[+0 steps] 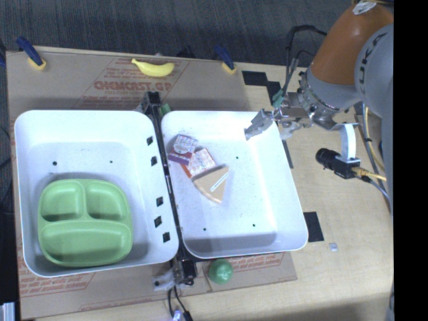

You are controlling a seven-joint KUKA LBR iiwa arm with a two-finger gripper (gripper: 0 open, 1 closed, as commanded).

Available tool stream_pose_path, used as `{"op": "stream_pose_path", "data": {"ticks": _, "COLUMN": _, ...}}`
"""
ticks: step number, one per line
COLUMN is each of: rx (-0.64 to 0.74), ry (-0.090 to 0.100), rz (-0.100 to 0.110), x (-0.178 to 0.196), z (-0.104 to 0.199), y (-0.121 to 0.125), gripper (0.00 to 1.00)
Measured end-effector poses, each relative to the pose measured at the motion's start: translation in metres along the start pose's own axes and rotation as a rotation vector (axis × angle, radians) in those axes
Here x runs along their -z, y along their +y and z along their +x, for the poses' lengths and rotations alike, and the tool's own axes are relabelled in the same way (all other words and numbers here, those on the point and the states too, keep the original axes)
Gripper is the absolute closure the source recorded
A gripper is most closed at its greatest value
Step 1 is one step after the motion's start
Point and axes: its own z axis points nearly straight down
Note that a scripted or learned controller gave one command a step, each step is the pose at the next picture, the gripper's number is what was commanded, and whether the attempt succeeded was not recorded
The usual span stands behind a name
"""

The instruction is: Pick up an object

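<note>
The gripper (256,126) hangs over the right bin's (267,199) upper right corner, carrying nothing; whether its fingers are parted cannot be told at this angle. The nearest pickings, a tan wedge (212,182) and 2 small packets (190,152), lie clustered down and left of it, the wedge's long axis seemingly running diagonally. A green tray (83,223) sits in the left bin (40,132).

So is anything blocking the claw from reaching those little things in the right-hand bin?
Nothing visible does. The claw hangs over the upper right part of the right bin, and the wedge-shaped piece and the small packets lie in the open on the bin floor, down and to the left of it.
</note>
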Motion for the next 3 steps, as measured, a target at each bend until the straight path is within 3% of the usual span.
{"op": "stream_pose_path", "data": {"ticks": 1, "rx": 0.001, "ry": 0.002, "rz": 0.002, "x": -0.156, "z": 0.02, "y": -0.029, "gripper": 0.0}}
{"op": "stream_pose_path", "data": {"ticks": 2, "rx": 0.002, "ry": -0.002, "rz": -0.013, "x": -0.166, "z": 0.031, "y": -0.091, "gripper": 0.0}}
{"op": "stream_pose_path", "data": {"ticks": 3, "rx": 0.009, "ry": -0.001, "rz": -0.012, "x": -0.156, "z": 0.032, "y": -0.09, "gripper": 1.0}}
